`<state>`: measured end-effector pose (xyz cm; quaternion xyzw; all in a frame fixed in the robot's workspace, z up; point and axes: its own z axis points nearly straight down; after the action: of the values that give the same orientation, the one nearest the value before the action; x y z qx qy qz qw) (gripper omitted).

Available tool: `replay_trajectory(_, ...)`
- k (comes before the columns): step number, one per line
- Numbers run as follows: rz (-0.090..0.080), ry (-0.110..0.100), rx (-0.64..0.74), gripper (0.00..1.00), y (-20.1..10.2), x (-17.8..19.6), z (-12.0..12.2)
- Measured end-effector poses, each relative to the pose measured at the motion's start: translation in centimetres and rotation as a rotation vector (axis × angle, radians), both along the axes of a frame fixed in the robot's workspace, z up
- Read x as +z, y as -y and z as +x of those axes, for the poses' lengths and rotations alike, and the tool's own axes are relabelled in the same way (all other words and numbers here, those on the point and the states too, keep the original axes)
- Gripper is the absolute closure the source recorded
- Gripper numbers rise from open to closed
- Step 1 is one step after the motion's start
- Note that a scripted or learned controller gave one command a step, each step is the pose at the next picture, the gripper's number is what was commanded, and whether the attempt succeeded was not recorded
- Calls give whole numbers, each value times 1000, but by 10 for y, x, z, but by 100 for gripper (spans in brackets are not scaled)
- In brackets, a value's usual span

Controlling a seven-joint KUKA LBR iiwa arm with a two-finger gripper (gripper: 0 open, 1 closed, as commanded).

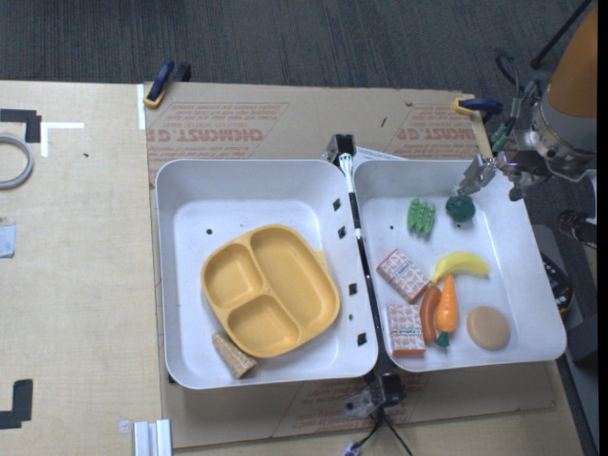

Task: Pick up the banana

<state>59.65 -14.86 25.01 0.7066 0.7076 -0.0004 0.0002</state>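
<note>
**Ana:** Banana (463, 265) first: where does it sit?

**Ben:** In the right bin (532, 245), a little toward four o'clock from the bin's middle. It lies flat, curved like an arch, one tip pointing toward the carrot (446, 309) at about seven o'clock, the other toward three o'clock. The lower tip looks to be touching the carrot's top, or just beside it.

**Ana:** And the tool?

**Ben:** The tool (498, 171) hangs over the bin's far edge at roughly one o'clock, near a small dark green piece (461, 209). Its two fingers appear spread, with nothing between them, though they are thin and dim against the background, so I would not swear to it. It is well apart from the banana.

**Ana:** How should the thing handle?

**Ben:** My guess is a toy fruit: light, stiff, smooth and a bit slippery. Not fragile. The curve means a pinch near a tip could let it swivel or squirt out.

**Ana:** So take it where?

**Ben:** Across the thick middle of the arch, fingers set either side of the narrow width. The side toward twelve o'clock is bare bin floor; toward six o'clock the carrot and a round tan piece (488, 328) are near, so a finger needs care there. A small box (403, 274) lies at nine o'clock.
</note>
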Motion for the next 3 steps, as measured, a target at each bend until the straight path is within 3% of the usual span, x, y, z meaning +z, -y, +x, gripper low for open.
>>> replay_trajectory(1, 1, 0, 135, 0, 23, -89, -53)
replay_trajectory(2, 1, 0, 395, 0, 40, -158, -41)
replay_trajectory(3, 0, 2, 393, 100, 40, -147, -40)
